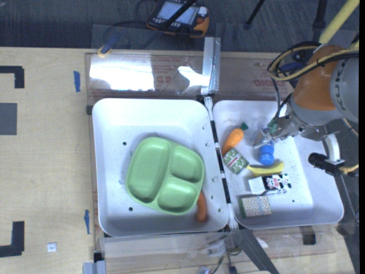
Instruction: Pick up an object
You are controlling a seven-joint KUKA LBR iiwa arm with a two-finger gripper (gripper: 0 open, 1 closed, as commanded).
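The left bin [108, 124] bears a green divided plate [164, 174] with three compartments, set at a tilt to the bin's walls; a second orange carrot-like piece [201, 206] lies just beside the plate's near right edge, against the wall between the bins. The right bin [319, 207] holds the clutter: a toy carrot [232, 139] with a green top toward the far left; a small green patterned packet [235, 161] just below it; a yellow banana [266, 168] lying flat mid-bin; a black-and-white printed card [274, 183] touching the banana's near side; a speckled grey-green block [255, 205] nearest the front wall. The gripper [272, 133] hangs over the far middle of this bin; whether its fingers are parted or closed cannot be told. A blue ball-like object [266, 152] sits just below the gripper, beside the banana; contact is unclear.
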